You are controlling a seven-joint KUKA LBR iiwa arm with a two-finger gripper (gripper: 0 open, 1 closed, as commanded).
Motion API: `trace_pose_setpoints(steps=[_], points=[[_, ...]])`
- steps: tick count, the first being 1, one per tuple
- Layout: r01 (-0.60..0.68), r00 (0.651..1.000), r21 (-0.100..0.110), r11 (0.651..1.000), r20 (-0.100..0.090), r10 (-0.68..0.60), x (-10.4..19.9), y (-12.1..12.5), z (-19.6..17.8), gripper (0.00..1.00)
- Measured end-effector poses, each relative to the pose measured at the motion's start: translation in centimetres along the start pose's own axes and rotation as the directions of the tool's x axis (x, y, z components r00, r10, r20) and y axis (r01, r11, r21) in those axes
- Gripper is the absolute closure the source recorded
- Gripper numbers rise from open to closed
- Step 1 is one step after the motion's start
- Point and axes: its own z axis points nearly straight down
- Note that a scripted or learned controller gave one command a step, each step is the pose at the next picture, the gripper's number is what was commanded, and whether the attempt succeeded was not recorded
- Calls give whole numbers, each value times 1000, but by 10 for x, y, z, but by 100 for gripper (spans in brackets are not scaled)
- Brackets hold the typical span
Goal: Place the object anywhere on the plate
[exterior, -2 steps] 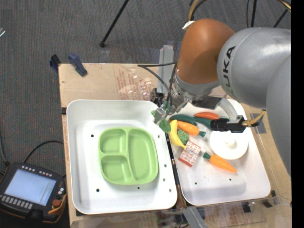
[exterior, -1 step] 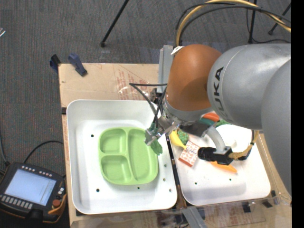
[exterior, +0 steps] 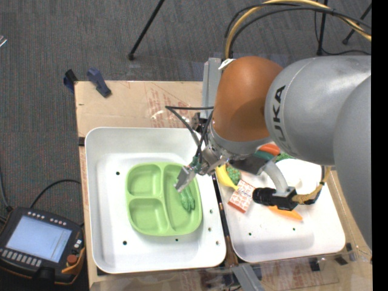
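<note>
Clearly "KUKA" on grey arm (exterior: 315, 114), claw (exterior: 185, 179) over green plate (exterior: 162, 199), small printed packet (exterior: 240, 196) unreadable

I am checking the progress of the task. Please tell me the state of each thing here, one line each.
green plate: flat in the left bin, three compartments.
green object: lying in the plate's long right compartment.
gripper: low over that compartment, right above the green object.
red-and-white packet: flat in the right bin.
</note>
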Motion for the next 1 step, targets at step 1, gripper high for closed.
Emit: trace_pose_setpoints(steps=[1], points=[[84,996,-3,996,1,-84,51,-16,-31,0]])
